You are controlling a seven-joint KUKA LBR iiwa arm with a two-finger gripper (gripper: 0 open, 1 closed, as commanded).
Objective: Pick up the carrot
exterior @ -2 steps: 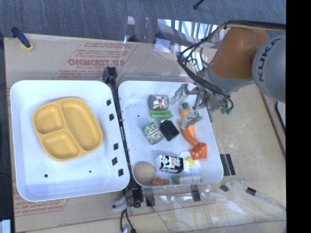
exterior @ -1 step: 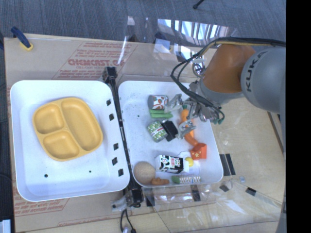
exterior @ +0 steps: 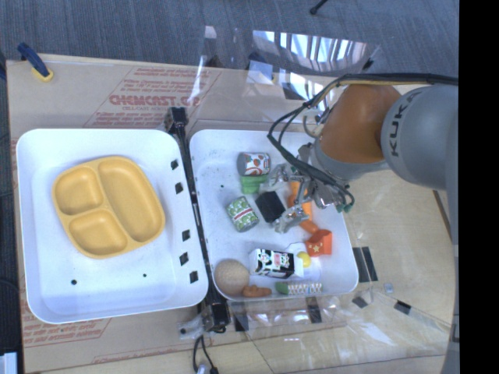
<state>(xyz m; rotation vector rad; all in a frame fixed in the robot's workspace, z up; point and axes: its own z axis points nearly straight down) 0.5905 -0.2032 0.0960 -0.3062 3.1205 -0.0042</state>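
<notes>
My hand low in right bin, among clutter at centre. Carrot lying at bin's 6 o'clock edge, beside round tan ball, well apart from hand. Grip state: cannot tell, wiring hides it.

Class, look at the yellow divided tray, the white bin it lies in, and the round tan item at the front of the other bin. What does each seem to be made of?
Yellow divided tray: probably moulded plastic, matte, with smooth rounded compartments. White bin: likely thin plastic, slightly glossy, with soft reflections on its rim. Round tan item: dull and speckled, perhaps a plastic or foam toy food; too small to be certain.
</notes>
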